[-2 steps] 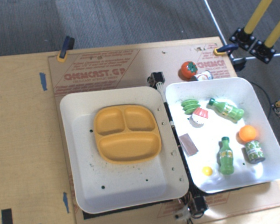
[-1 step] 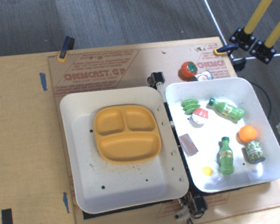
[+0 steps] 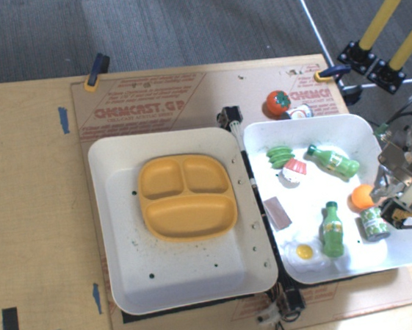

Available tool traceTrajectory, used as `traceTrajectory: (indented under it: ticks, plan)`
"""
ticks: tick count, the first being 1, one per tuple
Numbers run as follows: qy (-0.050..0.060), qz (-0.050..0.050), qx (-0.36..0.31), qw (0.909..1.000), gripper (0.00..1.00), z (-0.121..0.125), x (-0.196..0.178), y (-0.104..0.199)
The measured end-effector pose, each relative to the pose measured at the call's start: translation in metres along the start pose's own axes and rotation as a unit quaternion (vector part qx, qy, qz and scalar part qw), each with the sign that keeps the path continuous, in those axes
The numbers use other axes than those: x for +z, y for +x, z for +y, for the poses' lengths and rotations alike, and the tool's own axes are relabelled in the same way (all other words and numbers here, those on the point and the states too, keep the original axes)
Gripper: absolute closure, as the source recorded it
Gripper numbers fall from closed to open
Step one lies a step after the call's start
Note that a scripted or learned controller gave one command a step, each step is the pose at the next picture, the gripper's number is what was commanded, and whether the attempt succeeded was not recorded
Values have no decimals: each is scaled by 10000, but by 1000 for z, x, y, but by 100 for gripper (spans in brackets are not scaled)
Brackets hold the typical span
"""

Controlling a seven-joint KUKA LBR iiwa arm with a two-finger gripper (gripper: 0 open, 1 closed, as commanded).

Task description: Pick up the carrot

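Observation:
The carrot [image 3: 361, 197] shows as a small orange lump in the right bin [image 3: 299, 129], close to that bin's right wall. My gripper [image 3: 392, 198] reaches in over the right wall, and its tip sits right against the carrot's right side. The angle hides whether the carrot is gripped. A green can [image 3: 374, 225] stands just below the carrot, under the gripper's tip.
The right bin also holds two green bottles [image 3: 333, 161] [image 3: 332, 230], a green pod [image 3: 280, 154], a red-and-white piece [image 3: 292, 172], a fried egg [image 3: 304, 251] and a grey card [image 3: 276, 212]. A yellow divided plate [image 3: 187, 197] lies in the left bin [image 3: 117, 230]. A tomato [image 3: 277, 104] lies behind the bins.

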State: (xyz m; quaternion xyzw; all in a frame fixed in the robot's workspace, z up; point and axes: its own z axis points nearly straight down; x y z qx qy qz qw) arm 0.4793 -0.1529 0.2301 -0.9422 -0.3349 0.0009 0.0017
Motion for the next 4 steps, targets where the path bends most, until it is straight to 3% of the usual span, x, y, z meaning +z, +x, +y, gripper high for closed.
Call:
traceTrajectory:
  ticks: [1,2,3,4]
  plan:
    - [-15,1,1166,9932,100,20,-1,-16]
    - [-19,4,1902,9817,100,49,-32,-39]
    - [1,-1,688,9976,100,55,-31,-45]
    - [0,-1,811,9967,100,10,45,-9]
